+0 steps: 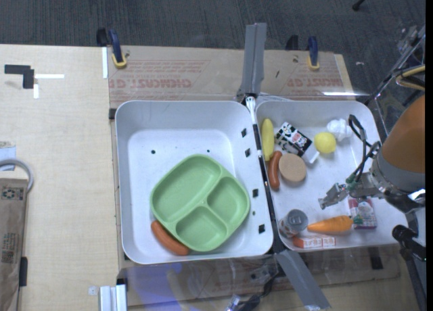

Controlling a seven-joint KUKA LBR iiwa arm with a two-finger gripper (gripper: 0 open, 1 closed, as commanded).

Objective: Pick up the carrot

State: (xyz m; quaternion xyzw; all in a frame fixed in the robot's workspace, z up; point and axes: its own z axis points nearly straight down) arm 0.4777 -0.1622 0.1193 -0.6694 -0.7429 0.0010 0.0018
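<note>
carrot (331, 225): orange, tapered, smooth-skinned
pose: lying flat, nearly level across the view, thick end toward the right, pointed tip toward the left
place: right-hand white bin (318, 108), near its front edge
state: resting on the bin floor, ungripped

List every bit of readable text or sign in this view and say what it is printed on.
"CHEMCAST GP", red, upside down, repeated: protective sheet behind the bins.
Recycling symbol: brown paper bag at the left edge.
Print on the black-and-white carton: too small to read.
Label on the packet beside the carrot: blurred.
</note>
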